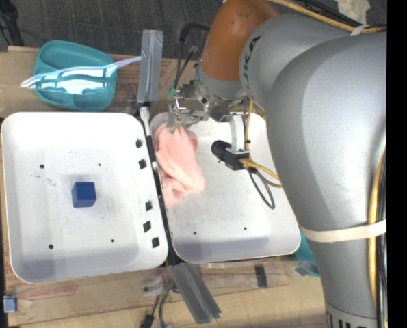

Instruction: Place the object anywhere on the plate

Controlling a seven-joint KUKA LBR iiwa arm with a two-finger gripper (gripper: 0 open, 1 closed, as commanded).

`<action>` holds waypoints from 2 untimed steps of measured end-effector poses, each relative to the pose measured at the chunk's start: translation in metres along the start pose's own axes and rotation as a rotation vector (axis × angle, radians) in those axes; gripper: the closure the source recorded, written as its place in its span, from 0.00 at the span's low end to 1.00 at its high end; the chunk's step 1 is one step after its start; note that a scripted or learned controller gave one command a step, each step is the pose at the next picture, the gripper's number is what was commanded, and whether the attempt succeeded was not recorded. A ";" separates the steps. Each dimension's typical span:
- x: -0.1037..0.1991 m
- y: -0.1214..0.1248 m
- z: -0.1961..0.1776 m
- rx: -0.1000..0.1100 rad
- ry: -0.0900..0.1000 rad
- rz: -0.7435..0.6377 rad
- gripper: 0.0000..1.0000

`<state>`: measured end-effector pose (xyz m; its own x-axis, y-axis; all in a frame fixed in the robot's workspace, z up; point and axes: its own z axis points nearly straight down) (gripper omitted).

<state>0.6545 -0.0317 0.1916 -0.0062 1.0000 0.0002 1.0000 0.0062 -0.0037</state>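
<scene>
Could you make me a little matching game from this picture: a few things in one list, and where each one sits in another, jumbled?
Things:
1. blue block
2. pink cloth
3. teal dustpan

Places:
A. on the bench behind the left bin
B. in the right bin, hanging below the gripper
C. on the floor of the left bin

Pairs: 1-C, 2-B, 3-A
</scene>
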 end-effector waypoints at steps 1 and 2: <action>0.082 -0.047 -0.056 0.000 -0.001 -0.132 1.00; 0.155 -0.111 0.008 0.002 -0.002 -0.113 1.00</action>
<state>0.5422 0.1227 0.1840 -0.1189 0.9929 -0.0011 0.9929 0.1189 -0.0056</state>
